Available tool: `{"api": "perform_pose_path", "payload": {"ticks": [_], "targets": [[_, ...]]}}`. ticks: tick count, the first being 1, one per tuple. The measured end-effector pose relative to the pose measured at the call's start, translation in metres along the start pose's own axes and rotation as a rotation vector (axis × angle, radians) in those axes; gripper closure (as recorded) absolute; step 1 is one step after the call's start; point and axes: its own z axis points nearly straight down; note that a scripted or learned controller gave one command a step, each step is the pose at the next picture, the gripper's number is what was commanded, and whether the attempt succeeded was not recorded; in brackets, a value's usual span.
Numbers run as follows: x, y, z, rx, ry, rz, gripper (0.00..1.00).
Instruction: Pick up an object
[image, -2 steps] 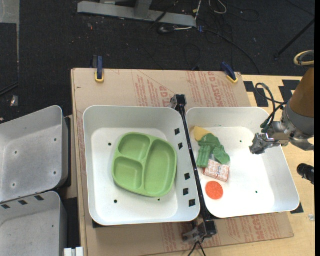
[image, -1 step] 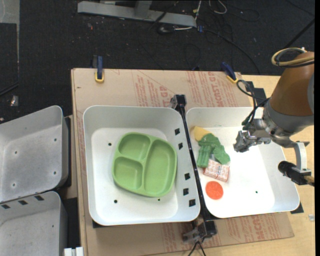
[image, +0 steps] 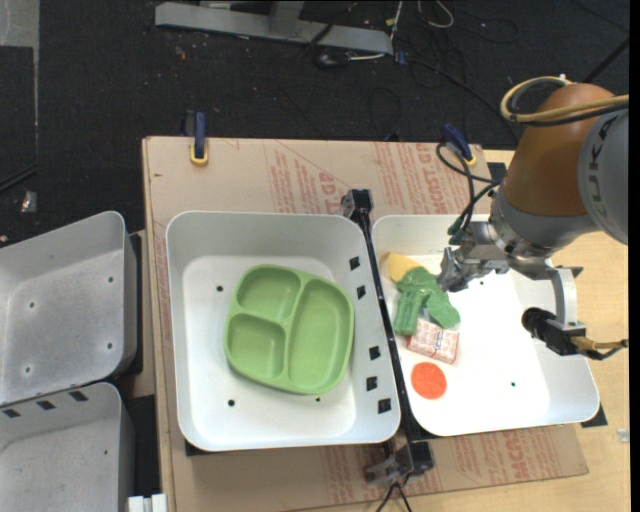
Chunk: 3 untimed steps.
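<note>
In the right bin (image: 540, 400) lie a green toy (image: 420, 302), a yellow piece (image: 400, 266) at its far left, a pink-and-white packet (image: 434, 341) and a flat red-orange disc (image: 429, 380). My gripper (image: 452, 276) hangs low over the bin's left half, right at the upper right end of the green toy. I cannot make out from above whether it touches the toy. The grey arm with its orange band (image: 560, 130) reaches in from the upper right.
The left bin (image: 200, 250) holds a green divided plate (image: 291, 328). A black divider (image: 378, 300) runs between the bins. Blue clamps (image: 199, 135) sit at the bench's back edge. White trays (image: 60, 290) lie off the bench to the left.
</note>
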Motion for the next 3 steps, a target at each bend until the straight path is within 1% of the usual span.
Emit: {"api": "perform_pose_path", "payload": {"ticks": [1, 2, 3], "targets": [[0.051, 0.025, -0.011, -0.002, 0.001, -0.001, 1.0], [0.105, 0.038, -0.019, -0.001, 0.002, -0.001, 1.0], [0.152, 0.065, -0.007, 0.0, 0.0, -0.001, 1.0]]}}
